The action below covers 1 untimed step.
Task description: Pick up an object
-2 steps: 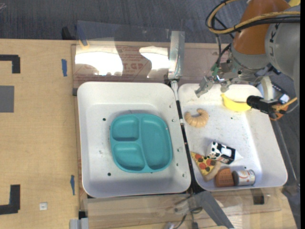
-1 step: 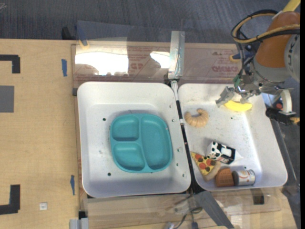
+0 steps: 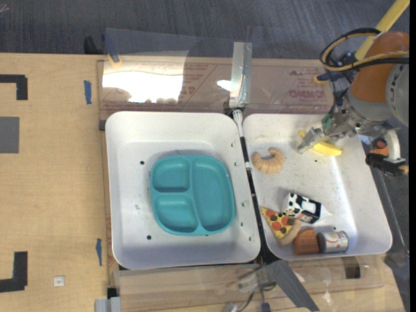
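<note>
My gripper is low over the far part of the right bin, reaching in from the right under the orange-banded wrist. A small yellow object lies just right of and below its tip, very close or touching; I cannot tell which. A tan croissant lies to the gripper's left. Nearer the front are a black-and-white patterned object, a pizza slice and a brown-and-silver can on its side.
The left bin holds a teal divided plate. A metal divider stands at the back between the bins. The arm's cables loop above the right bin's far corner.
</note>
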### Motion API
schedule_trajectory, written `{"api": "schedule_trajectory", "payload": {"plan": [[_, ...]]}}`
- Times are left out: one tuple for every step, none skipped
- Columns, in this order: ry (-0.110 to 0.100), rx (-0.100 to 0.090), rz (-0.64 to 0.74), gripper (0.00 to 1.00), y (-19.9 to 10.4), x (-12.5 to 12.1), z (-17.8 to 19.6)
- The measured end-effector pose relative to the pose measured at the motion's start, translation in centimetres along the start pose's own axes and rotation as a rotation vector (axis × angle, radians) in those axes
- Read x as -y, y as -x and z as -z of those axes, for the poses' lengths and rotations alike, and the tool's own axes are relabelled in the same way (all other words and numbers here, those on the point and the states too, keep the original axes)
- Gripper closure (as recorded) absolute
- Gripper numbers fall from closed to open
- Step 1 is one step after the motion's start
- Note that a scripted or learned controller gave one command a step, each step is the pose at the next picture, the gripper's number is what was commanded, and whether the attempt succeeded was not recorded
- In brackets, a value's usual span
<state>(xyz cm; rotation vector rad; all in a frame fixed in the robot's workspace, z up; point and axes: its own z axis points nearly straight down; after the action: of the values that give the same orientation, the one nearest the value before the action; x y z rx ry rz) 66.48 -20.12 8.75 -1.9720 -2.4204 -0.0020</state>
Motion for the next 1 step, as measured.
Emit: {"api": "schedule_trajectory", "payload": {"plan": [[-0.01, -0.017, -0.403, 0.0, 0.31, -0.43, -0.04]]}}
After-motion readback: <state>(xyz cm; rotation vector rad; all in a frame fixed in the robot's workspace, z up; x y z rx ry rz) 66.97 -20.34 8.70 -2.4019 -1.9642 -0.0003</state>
